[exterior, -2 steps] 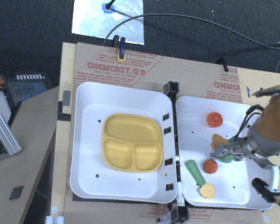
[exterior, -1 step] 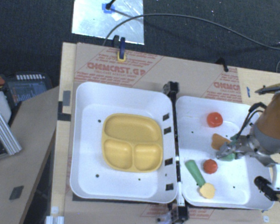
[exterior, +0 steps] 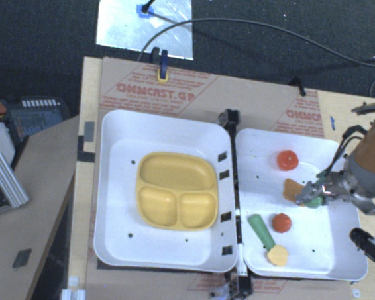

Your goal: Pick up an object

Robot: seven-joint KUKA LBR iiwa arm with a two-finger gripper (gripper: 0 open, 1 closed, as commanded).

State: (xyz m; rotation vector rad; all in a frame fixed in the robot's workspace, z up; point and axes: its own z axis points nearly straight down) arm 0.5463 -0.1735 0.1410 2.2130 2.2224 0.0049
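gripper (exterior: pixel 316 193) low in right bin (exterior: pixel 296 260) | brown piece (exterior: pixel 292 189) just left, touching (maybe) | fingers: cannot tell if spread

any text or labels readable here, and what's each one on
"CHEMCAST GP", red print on the brown sheet under the bins, left part, behind the left bin.
A second red print of the same look on the sheet's right part, cut off by the right bin; too partial to read surely.
Device with keys at far left: markings too small to read.
No text on the yellow tray or the items.
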